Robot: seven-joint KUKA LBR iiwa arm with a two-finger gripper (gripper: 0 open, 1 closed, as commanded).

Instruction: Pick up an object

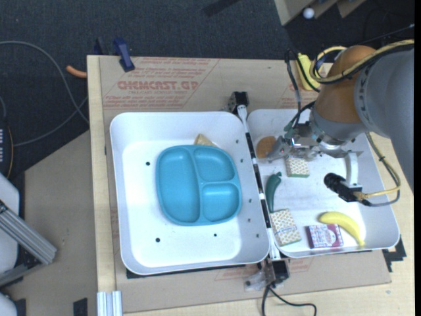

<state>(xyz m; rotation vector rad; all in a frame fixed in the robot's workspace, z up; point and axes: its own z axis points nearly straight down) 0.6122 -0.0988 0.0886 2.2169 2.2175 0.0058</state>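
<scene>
The grey arm with its orange band reached in from the right and hung over the upper part of the right shallow white bin (388, 226). Its jaws (299, 151) sat low beside a small pale patterned square block (298, 168), and whether they were open, closed or gripping anything could not be told, since the wrist hid them.

Candidate objects lay scattered in that bin: a round brown piece (266, 146) against the upper left wall, a dark green pepper-shaped toy (272, 189) along the divider, a checkered square packet (285, 226), a red and white printed box (324, 236) and a yellow plastic banana (345, 225) near the lower edge.

The left shallow white bin (131, 196) carried a blue three-compartment plastic plate (197, 183), with a tan wedge (202, 139) peeking from behind its upper rim.

The risk, as I judged it, was a miss: the pale block lay flat and thin, so the jaws could close above it or nudge it aside. The brown piece sat close enough to be bumped.

Much of the tan wedge was hidden by the plate, and a black fitting (342, 186) trailing yellow cable could not be identified.
</scene>
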